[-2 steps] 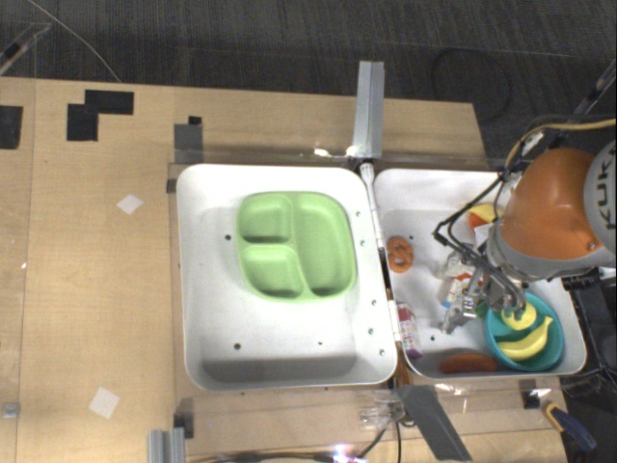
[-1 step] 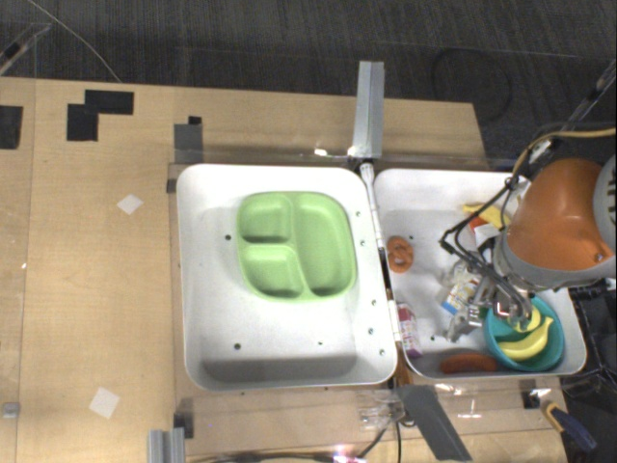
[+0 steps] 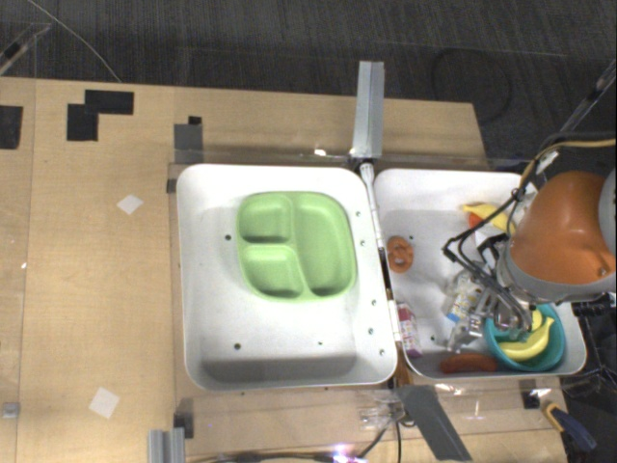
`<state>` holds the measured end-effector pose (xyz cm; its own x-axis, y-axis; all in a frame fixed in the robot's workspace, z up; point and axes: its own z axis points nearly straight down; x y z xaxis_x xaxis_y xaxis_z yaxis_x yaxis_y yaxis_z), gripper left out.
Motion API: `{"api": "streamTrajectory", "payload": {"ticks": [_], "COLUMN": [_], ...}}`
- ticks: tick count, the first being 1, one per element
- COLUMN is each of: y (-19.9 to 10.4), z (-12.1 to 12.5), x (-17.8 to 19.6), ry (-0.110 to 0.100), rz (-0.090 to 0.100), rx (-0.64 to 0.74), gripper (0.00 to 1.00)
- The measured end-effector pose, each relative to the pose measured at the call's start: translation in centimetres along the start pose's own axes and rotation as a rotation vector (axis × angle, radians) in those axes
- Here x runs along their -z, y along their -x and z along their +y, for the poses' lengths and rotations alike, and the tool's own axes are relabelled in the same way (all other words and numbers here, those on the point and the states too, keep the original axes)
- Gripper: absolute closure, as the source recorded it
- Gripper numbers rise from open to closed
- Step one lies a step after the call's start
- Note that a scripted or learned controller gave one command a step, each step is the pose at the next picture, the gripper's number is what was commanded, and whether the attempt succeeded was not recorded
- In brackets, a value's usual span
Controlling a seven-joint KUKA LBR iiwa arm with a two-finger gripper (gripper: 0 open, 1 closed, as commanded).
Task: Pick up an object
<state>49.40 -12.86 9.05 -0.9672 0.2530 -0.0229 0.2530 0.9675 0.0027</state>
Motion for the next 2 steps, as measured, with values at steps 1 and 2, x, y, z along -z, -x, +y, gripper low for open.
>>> {"api": "streamTrajectory", "payload": {"ticks": [1,2], "y": [10.0,8.3], "z": [-2.7,-0.3], "x": [-0.4,-0.4], "ry": [-0.002,-0.002], "rz": [0.012,0.009], "rx": [0.082,-0.076], "gripper": [0.0,0.0]}}
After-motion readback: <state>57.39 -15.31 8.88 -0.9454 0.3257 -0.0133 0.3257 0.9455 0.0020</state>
